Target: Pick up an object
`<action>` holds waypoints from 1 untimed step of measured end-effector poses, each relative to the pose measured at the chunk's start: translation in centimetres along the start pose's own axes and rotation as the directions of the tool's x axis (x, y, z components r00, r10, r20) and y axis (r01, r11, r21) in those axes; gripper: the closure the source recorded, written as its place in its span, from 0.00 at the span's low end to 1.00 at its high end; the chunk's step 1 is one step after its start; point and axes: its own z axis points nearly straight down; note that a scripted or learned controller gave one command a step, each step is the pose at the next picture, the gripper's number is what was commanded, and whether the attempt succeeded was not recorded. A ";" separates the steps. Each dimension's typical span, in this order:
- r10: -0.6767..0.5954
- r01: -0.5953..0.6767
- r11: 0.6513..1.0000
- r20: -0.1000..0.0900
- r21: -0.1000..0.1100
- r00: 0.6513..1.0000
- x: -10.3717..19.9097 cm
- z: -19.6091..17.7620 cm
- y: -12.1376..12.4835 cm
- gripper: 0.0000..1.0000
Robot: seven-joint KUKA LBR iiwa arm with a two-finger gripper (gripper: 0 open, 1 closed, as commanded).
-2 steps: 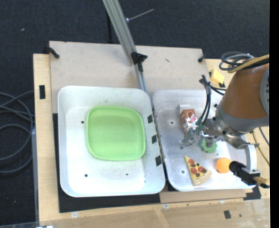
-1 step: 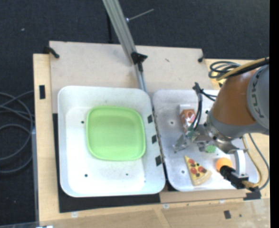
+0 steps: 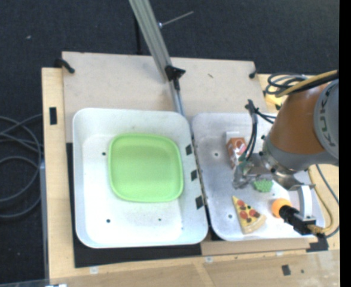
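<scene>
Arm (image 3: 310,121): "KU" lettering legible
Gripper (image 3: 242,177): finger state, cannot tell
Pizza slice toy (image 3: 247,214): just below jaws
Green plate (image 3: 145,167): far left

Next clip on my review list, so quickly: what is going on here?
A grey and orange arm reaches in from the right over the right bin, its end effector low among toy foods: a pizza slice, a small green piece, an orange piece and a red and white item. Nothing is visibly held. The left bin holds a green plate.
</scene>
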 end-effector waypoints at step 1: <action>-0.002 0.002 1.000 0.001 -0.003 1.000 -0.3 -4.5 0.8 1.00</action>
